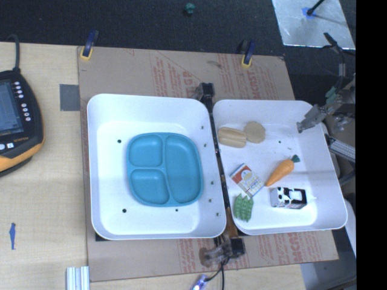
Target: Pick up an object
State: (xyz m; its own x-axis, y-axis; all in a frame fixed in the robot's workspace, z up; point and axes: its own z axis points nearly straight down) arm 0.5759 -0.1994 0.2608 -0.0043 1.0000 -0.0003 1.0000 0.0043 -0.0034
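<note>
The right bin [314, 219] holds several small objects. A tan bread-shaped piece [232, 137] and a round tan disc [254, 132] lie at its far left. An orange carrot [282, 170] lies in the middle. A small red and white box [247, 179], a green ridged piece [243, 207] and a black and white carton [288, 197] lie near the front. My gripper [304, 123] hangs over the bin's far right corner, apart from all the objects, with the carrot the closest of them.
The left bin [103, 162] holds a blue divided plate [164, 168]. A teach pendant [15, 116] lies on the bench at far left. Clamps [245, 51] pin the cardboard sheet under the bins. Arm hardware [338, 110] crowds the right edge.
</note>
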